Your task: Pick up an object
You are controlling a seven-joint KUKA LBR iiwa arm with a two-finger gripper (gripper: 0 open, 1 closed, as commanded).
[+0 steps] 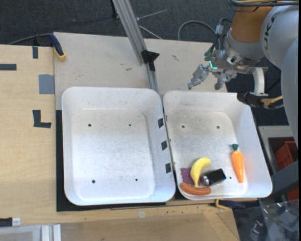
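Hovering end effector (208, 81), seemingly open

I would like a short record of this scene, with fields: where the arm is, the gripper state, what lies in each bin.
arm: reaches in from the right, over the far edge of the right bin
gripper: open, holding nothing, above the bin's far rim
right bin contents: banana, carrot, sausage, black block, a purple item partly hidden under the banana, all near the front edge
left bin: white, beside the right bin
task state: nothing picked up yet
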